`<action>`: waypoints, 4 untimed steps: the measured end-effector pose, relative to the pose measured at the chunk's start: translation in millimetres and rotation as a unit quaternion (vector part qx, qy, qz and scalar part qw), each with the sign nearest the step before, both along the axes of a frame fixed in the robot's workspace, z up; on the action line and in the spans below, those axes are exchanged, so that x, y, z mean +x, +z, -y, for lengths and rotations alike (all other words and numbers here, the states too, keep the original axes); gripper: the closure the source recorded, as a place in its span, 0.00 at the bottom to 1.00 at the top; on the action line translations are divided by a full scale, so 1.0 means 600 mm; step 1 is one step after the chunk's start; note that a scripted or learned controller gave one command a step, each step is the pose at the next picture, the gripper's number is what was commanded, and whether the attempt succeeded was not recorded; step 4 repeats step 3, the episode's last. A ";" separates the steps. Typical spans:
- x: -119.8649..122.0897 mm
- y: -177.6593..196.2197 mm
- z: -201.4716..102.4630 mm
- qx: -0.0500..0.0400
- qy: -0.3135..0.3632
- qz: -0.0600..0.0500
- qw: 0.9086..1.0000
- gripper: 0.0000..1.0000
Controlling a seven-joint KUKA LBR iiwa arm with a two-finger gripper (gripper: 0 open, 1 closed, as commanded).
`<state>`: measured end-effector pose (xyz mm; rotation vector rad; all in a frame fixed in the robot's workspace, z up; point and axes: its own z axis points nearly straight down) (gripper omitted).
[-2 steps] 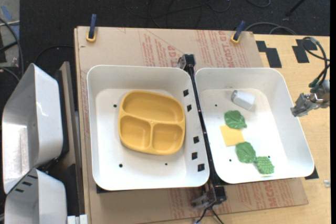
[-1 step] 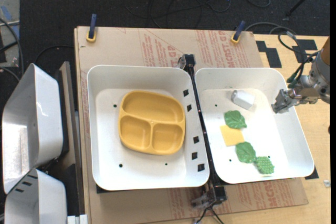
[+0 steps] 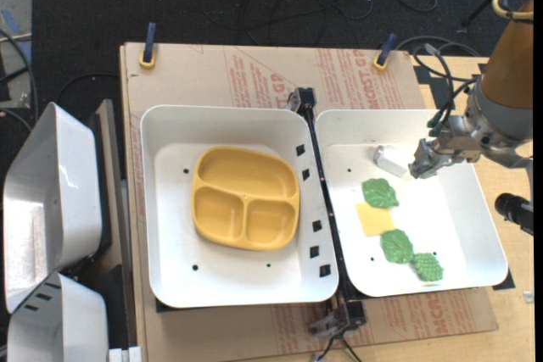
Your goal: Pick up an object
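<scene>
here the gripper point(image 3: 423, 166) hangs over the right bin point(image 3: 484, 208), just beside a small grey block point(image 3: 390, 159), holding nothing, though whether it is apart or together i cannot tell, while green pieces point(image 3: 379, 193) and a yellow square point(image 3: 375, 219) lie nearby.

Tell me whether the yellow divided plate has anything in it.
Empty. All three compartments of the yellow plate show bare yellow, nothing lying in them.
</scene>
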<state>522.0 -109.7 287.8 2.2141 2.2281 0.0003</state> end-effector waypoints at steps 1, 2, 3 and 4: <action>0.021 -0.017 -0.093 0.001 0.001 -0.001 1.000 1.00; 0.021 -0.033 -0.198 0.000 0.001 -0.001 1.000 1.00; 0.030 -0.058 -0.299 0.001 0.001 -0.001 1.000 1.00; 0.030 -0.058 -0.299 0.001 0.001 -0.001 1.000 1.00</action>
